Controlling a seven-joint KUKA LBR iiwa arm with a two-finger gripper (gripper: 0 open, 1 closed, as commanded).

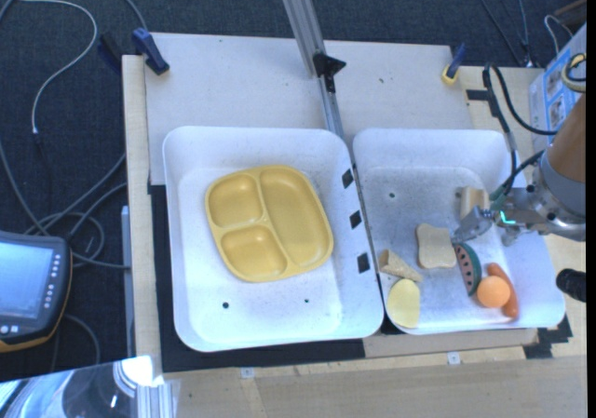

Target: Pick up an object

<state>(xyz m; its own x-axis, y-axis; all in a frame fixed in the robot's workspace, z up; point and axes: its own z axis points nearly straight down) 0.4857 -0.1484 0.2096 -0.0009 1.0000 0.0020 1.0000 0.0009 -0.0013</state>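
Low hand [473,223] over right bin [410,148], near watermelon slice [467,263]

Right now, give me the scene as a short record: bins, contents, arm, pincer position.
left bin: shallow white bin holding a yellow three-compartment plastic tray
right bin: shallow white bin holding toy foods
right bin contents: tan bread slice, red-and-green watermelon slice, orange ball-shaped fruit, pale yellow round piece, tan wedge
arm: grey arm reaching in from the right
pincer: pincer low over the right bin, just above the watermelon slice
grasp: cannot tell
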